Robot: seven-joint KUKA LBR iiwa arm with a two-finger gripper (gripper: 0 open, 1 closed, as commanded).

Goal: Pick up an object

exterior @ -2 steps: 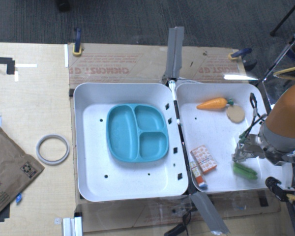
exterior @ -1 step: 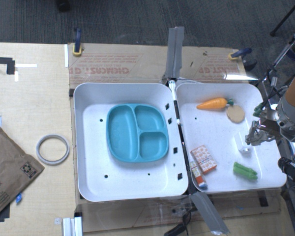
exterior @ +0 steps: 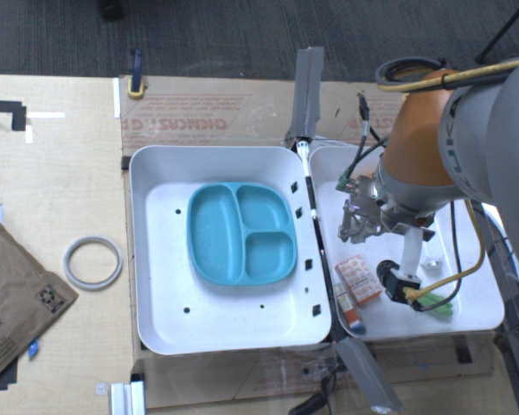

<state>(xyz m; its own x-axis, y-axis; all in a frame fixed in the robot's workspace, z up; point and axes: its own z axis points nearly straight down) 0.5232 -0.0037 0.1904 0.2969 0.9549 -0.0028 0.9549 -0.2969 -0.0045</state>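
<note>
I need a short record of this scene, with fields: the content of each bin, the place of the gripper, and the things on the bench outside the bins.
left bin: one blue divided plate, three compartments, lying flat
right bin: red-and-white packet near the left wall; small green thing, too unclear to name
gripper: over the right bin, just beyond the packet
bench outside: grey tape ring; brown cardboard box

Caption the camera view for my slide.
Gripper in right bin near a small carton; blue divided plate in left bin.
</note>
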